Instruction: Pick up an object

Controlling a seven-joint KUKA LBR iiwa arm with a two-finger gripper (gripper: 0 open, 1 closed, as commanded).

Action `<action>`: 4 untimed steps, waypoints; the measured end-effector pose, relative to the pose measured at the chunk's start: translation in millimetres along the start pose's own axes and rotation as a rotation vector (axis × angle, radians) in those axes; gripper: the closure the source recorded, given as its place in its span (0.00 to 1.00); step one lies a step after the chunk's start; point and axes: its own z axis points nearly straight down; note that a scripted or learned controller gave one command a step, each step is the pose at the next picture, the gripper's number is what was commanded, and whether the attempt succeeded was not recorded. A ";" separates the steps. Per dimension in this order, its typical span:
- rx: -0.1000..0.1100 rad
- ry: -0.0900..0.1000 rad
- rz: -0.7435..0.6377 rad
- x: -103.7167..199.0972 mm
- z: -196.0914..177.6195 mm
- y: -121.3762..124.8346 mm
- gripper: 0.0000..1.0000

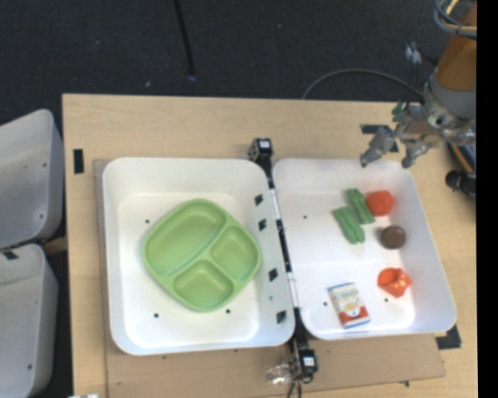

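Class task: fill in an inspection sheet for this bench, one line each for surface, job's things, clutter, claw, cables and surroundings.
Surface: wooden bench bearing a left bin and a right bin, side by side.
Job's things: in the right bin, two green pods lying together, an orange-red block touching them, a brown ball, a crumpled orange piece, and a small carton.
Clutter: green divided plate in the left bin.
Claw: claw open, over the right bin's far rim, holding nothing.
Cables: dark cable arching over the bench's far edge.
Surroundings: dark floor; white panels at left.
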 end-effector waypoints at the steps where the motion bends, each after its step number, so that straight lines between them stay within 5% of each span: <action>1: -0.014 -0.004 -0.004 0.8 -10.3 2.5 0.00; 3: -0.010 -0.004 -0.005 -6.7 100.1 5.3 0.00; 4: -0.008 -0.001 -0.007 -7.1 119.0 6.2 0.00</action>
